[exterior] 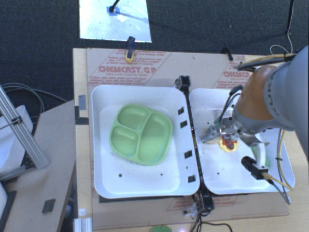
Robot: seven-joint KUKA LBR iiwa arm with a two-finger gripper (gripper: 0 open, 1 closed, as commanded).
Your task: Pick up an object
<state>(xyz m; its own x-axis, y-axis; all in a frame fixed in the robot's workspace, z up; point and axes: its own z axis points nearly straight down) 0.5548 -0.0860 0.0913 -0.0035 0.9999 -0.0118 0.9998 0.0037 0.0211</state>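
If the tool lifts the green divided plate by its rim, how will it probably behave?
The green divided plate looks like rigid moulded plastic, so it probably stays stiff. It seems thin and shallow, likely light. Its glossy surface and wide, flat shape may let it slip or tilt.

My arm (277,93) reaches in from the right, orange-banded wrist (253,98) bent downward, gripper (223,135) lowered and pointing left.

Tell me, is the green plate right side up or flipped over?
Right side up: the green plate shows its three hollow sections facing upward in the left bin.
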